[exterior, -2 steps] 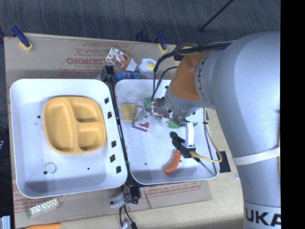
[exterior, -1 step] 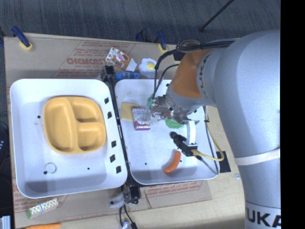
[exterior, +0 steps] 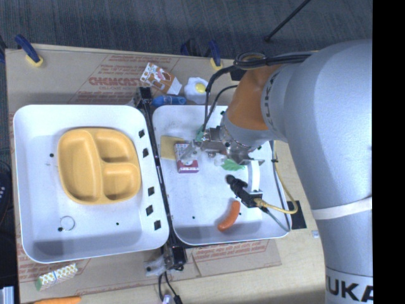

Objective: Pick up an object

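Here, claw (exterior: 201, 145) over right bin (exterior: 190, 230), beside small carton (exterior: 185, 157), carrot (exterior: 228, 216) apart.

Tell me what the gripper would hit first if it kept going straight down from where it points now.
Probably the small pink-and-white packet lying on the right bin's floor, just under the gripper. Depth is hard to judge from this slanted view, so it could land beside it on the yellow piece.
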### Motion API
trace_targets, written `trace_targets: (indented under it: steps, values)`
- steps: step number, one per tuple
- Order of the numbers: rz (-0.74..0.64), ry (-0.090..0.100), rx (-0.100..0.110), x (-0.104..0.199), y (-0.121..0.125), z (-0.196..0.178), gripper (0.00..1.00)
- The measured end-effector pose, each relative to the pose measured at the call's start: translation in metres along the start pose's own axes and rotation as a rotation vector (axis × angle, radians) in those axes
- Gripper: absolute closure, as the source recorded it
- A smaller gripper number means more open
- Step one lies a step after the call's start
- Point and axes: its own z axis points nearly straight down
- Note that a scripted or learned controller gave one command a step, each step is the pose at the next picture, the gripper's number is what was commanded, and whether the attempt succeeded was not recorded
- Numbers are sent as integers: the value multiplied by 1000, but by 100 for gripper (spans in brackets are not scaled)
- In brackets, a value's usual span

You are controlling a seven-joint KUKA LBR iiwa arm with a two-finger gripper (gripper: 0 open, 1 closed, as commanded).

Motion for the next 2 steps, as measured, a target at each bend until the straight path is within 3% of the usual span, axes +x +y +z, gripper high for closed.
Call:
trace_targets:
  steps: [1, 2]
  values:
    - [86, -3, -1, 19, -1, 10, 0]
    - [82, -1, -1, 20, 0, -1, 100]
